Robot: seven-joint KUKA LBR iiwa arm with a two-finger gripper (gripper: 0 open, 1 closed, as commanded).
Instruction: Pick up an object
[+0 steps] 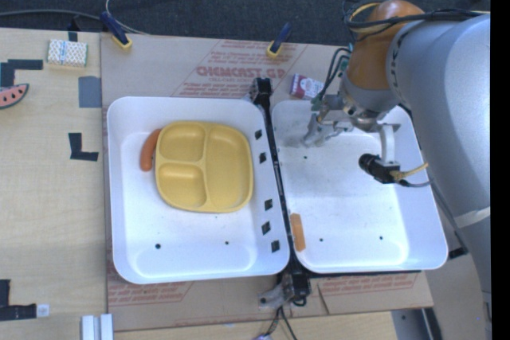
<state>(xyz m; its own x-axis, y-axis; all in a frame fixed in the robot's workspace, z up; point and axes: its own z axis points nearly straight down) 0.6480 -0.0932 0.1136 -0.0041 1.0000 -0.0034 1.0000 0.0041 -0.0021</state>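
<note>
Dark carpet behind, pale wood bench (48,195) with a cardboard sheet (231,72) under two shallow white bins.

Camera view:
- Left bin (131,251): yellow divided plate (203,166), smooth moulded plastic, rounded-square, three compartments. Orange sausage-shaped piece (147,150) lies touching the plate's left edge, partly tucked under its rim.
- Right bin (414,247): small orange carrot-like piece (297,232) hard against the left wall, near the divider clips. Floor otherwise bare, glossy, with a few dark specks.
- Gripper (313,135) hangs over the upper-left part of the right bin, tips low near the floor. Nothing visible between the fingers, so it's holding nothing. How wide they're spread: cannot tell, too small and blurred.
- Small red-white packet (303,85) on the cardboard just outside the right bin, behind the gripper.

Risks, as I judge them:
- Gripper is well apart from the orange piece in its bin; closing where it is likely grabs air.
- That piece sits against the wall, so a finger may hit the rim or push it along instead of straddling it.
- Sausage piece beside the plate: rim blocks one finger, rounded smooth shape could squirt out.
- Plate is wide and slick, poor pinch target except at the rim.
</note>
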